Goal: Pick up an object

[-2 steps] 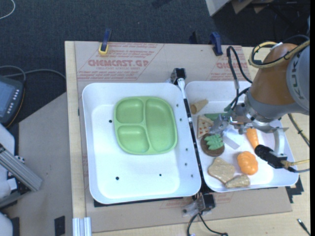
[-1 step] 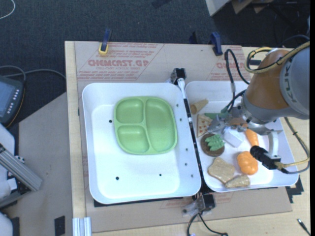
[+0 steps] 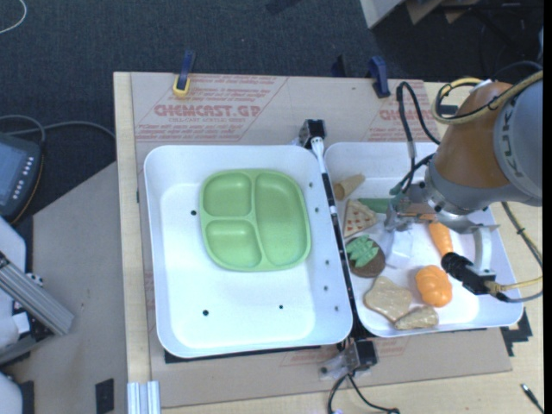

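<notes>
In the right bin (image 3: 500, 313), the gripper (image 3: 398, 216) hung low near the middle, and whether its fingers were spread or pinching anything I could not tell. At its 5 o'clock lay a carrot (image 3: 441, 236) and an orange (image 3: 433, 285); at 7 o'clock sat a pizza slice (image 3: 357, 220). The left bin (image 3: 172, 300) carried a green tray (image 3: 255, 219).

Both white bins (image 3: 172, 257) appear smooth, glossy plastic. The green divided tray (image 3: 255, 219) is matt plastic with a soft sheen. The bench top (image 3: 138, 119) looks like matt brown board with red print. The orange toy (image 3: 434, 286) appears smooth and slightly glossy, possibly plastic. The arm's orange band (image 3: 470, 149) is satin-finished.
</notes>
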Controlling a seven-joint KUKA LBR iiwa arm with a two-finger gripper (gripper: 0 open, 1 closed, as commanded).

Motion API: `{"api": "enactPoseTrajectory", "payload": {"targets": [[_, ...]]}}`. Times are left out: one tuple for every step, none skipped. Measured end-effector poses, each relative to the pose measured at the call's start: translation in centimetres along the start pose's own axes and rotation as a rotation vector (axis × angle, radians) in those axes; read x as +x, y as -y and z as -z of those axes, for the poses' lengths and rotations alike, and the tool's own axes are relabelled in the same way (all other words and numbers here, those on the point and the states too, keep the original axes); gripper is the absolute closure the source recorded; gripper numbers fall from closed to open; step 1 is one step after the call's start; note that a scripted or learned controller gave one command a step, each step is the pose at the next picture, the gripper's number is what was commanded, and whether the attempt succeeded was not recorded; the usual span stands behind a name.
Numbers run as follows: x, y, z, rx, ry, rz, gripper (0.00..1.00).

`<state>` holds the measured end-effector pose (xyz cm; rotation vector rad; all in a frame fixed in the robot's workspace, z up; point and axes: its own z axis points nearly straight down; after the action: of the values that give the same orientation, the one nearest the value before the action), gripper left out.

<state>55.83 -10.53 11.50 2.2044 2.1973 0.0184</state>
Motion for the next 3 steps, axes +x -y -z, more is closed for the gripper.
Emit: {"api": "enactPoseTrajectory", "payload": {"targets": [[1.0,-0.1,5.3,0.023,-0.011,0.005,1.00],[0.9,-0.5,10.6,0.021,-0.011,0.005,1.00],[6.3,-3.2,10.8,0.024,-0.013,0.010,1.00]]}}
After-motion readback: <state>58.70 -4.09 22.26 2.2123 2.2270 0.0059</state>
